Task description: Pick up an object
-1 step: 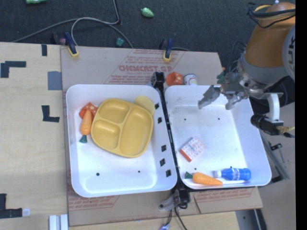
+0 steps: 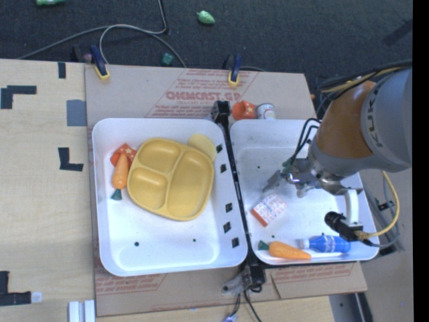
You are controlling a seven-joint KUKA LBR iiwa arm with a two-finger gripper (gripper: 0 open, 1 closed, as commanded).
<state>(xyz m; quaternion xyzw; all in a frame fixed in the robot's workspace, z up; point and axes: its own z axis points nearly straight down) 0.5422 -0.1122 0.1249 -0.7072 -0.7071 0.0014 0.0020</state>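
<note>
the gripper (image 2: 289, 178) hangs low in the right bin (image 2: 268, 143), fingers spread apart with nothing between them. the small red-and-white packet (image 2: 269, 210) lies flat on the bin floor just below and left of the fingertips, apart from them. nearer the front wall lie a carrot (image 2: 287, 250) and a blue bottle (image 2: 328, 245). the left bin (image 2: 161, 257) holds a yellow divided plate (image 2: 171, 178) and a second carrot (image 2: 120, 172).
</note>
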